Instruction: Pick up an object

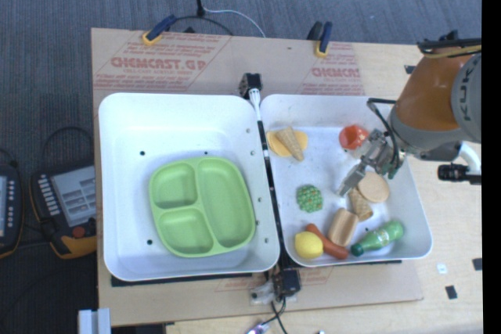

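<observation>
The right bin point(407, 192) holds several toy foods. A yellow taco wedge point(288, 142) lies at its back left and a red tomato point(352, 137) at the back. A green broccoli point(309, 198) is in the middle. A round tan bun point(374, 188) and a brown bread piece point(360, 205) sit to its right. Along the front lie a tan roll point(342, 226), a yellow lemon point(309, 245), a red-orange carrot point(330, 246) and a green bottle point(379, 237). My gripper point(358, 176) hangs low over the bin, just left of the round bun and below the tomato.
In the left bin point(125, 129) a green divided plate point(202, 205) lies flat. A black clamp point(250, 84) sits at the back where the two bins meet. The grey and orange arm point(430, 102) covers the right bin's back right corner.
</observation>
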